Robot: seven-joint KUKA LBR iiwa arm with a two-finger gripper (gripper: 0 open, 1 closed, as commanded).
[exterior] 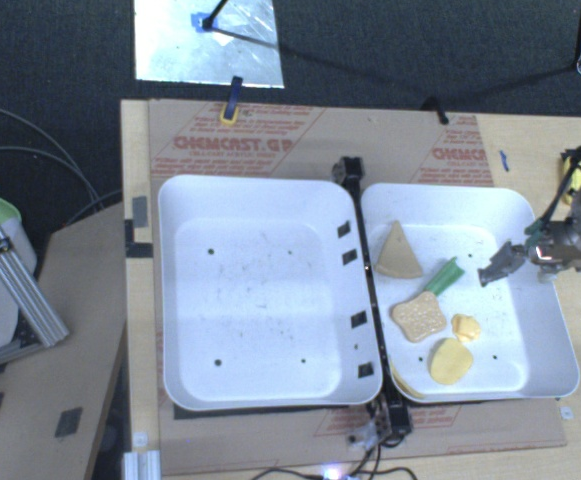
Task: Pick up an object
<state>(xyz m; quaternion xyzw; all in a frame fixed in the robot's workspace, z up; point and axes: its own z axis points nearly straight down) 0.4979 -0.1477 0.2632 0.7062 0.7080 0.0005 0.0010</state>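
Observation:
The right bin (540, 318) holds a tan wedge (399, 252), a green stick (444, 276), a square cracker-like piece (419, 316), a small yellow lump (465, 327) and a round yellow piece (451, 362). My gripper (497, 266) reaches in from the right edge and hovers over the right part of this bin, just right of the green stick. Nothing shows between its fingers.
The left bin (260, 293) sits beside the right one, with black clips (355, 288) along the shared rim. Both rest on a cardboard sheet (300, 138). An aluminium frame (10, 278) stands at the far left, and a shiny plate (210, 28) lies at the back.

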